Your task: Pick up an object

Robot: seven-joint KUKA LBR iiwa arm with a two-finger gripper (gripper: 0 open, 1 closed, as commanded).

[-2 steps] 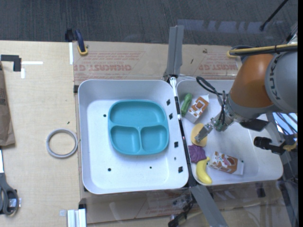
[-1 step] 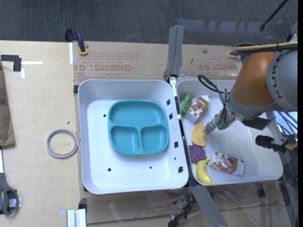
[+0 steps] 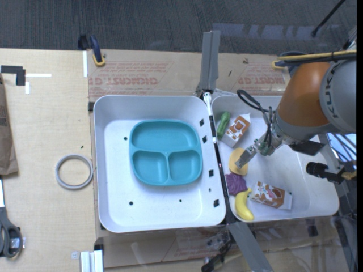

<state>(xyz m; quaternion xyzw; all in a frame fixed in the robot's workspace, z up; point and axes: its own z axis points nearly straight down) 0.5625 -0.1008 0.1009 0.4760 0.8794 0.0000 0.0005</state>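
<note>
My gripper (image 3: 245, 158) sat low in the right bin (image 3: 317, 200), tips at a yellow object (image 3: 237, 162); grip state unclear. Left bin (image 3: 108, 169) held a teal tray (image 3: 166, 152). Plywood bench (image 3: 45, 129), dark carpet (image 3: 142, 10) behind.

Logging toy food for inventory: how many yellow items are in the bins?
2: a banana at the right bin's near-left corner, and a yellow piece under the gripper. The arm may hide more.
</note>
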